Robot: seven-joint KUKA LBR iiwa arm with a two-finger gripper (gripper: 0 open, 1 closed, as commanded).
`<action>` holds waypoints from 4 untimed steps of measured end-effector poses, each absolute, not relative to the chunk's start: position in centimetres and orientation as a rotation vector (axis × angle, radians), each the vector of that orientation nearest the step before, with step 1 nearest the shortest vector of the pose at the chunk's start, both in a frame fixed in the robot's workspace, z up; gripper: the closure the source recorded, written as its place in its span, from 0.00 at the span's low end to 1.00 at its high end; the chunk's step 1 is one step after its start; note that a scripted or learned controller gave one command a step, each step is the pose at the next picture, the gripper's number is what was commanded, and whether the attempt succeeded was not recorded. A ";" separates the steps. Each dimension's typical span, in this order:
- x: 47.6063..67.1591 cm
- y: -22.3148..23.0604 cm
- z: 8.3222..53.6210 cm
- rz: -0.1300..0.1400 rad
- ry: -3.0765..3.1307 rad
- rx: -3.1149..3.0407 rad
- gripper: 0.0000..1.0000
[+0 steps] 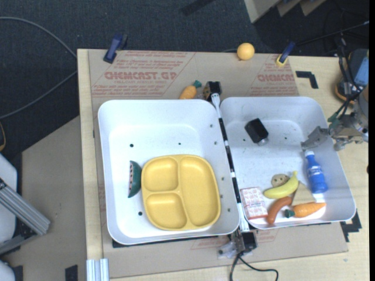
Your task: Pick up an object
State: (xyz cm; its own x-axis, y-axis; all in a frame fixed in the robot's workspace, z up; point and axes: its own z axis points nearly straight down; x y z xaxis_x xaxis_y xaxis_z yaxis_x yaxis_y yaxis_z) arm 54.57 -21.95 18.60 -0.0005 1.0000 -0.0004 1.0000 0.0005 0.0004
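Pincer (319, 136) at right bin's (275, 107) edge, above blue bottle (316, 174)

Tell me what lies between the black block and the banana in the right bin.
In the camera view, only bare white bin floor lies between the black block and the banana.

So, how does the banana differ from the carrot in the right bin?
The banana is yellow and curved, while the carrot is orange, straighter and tapered, with a green end. The banana lies higher in the view, beside a small brown piece; the carrot lies nearer the bin's front edge. The banana's tip points up toward the blue bottle; the carrot lies almost level. Both look like toy food, and both rest in the right bin's front corner.
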 end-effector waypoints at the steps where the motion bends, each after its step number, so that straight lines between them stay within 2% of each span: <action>1: 55.2 -21.9 8.5 0.009 2.233 2.220 0.00; 2: 53.2 -20.7 8.4 -0.001 2.223 2.223 0.00; 3: 53.2 -20.7 9.5 0.000 2.220 2.222 1.00; 4: 58.4 -15.3 14.2 0.003 2.223 2.218 1.00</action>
State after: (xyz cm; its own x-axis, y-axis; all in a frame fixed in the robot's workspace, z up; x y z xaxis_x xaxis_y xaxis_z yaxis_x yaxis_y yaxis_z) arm 58.36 -15.30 14.18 -0.0020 1.0000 0.0007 1.0000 0.0020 0.0023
